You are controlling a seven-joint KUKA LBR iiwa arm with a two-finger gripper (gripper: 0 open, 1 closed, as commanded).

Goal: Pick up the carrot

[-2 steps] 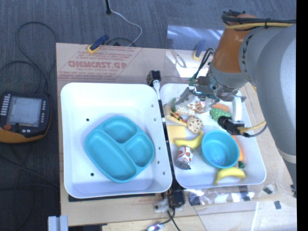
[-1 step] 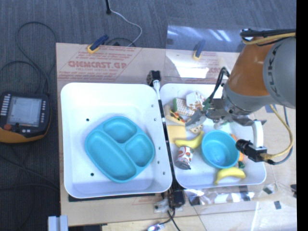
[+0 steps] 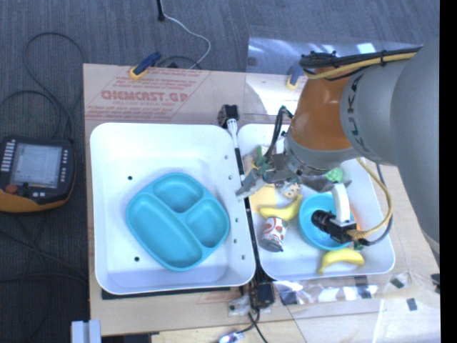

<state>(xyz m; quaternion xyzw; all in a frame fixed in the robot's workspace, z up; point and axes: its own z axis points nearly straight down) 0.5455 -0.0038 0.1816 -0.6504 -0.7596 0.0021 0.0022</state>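
**Hand low over the right bin**

The hand is seen at centre frame, at the right bin's left edge; whether it is wide or narrow cannot be told. No carrot can be made out. A blue tray lies in the left bin.

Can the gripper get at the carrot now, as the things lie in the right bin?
Hard to say. The gripper hangs low over the right bin, beside a banana. I cannot make out a carrot: the arm covers much of that bin.
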